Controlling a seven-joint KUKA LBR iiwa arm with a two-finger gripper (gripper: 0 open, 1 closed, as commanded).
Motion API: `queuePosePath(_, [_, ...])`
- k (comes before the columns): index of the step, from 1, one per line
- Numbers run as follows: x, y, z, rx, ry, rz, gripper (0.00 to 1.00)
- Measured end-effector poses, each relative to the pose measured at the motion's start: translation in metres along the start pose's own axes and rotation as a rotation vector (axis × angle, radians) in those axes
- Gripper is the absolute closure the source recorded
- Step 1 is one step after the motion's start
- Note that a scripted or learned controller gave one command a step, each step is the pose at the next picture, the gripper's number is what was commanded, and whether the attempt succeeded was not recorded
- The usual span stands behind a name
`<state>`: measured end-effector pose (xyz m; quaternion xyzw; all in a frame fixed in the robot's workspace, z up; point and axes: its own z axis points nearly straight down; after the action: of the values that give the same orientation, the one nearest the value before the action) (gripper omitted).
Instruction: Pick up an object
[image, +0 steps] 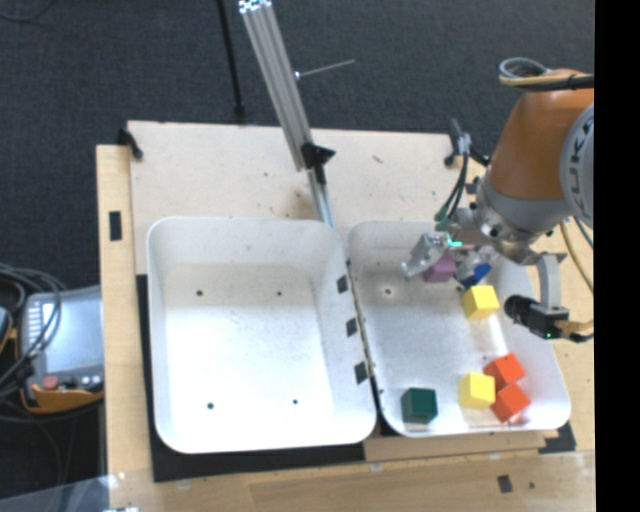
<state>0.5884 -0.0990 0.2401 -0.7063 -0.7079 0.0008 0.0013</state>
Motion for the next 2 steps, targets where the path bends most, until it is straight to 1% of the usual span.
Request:
queuePosePath(1, [0.000,0.001,-0.002,-0.004,-0.001,0.002,0.00])
queuePosePath(2, [0.000,-0.001,0.040,0.001,-0.002,0.005,0.00])
